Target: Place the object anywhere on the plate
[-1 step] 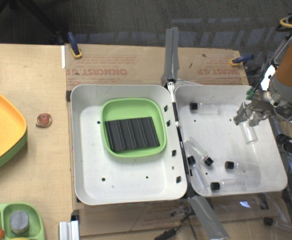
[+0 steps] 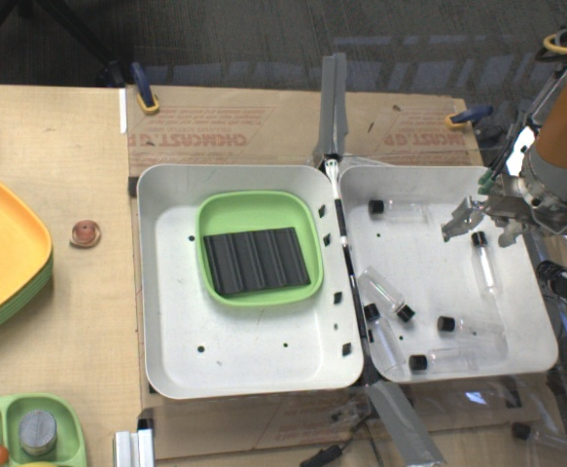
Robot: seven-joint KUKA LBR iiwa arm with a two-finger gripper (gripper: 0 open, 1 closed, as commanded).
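A green plate sits in the left bin, with a black ribbed slab lying across its middle. In the right bin lie several clear tubes with black caps, one near the right wall, another at centre left and one toward the front. My gripper hovers over the right bin's far right part, open, its fingers spread either side of the cap of the tube near the right wall. Nothing is pinched between them.
A stack of yellow plates and a small red knob rest on the bench to the left. A green compartment tray is at the front left corner. Clamps hold the cardboard at the back.
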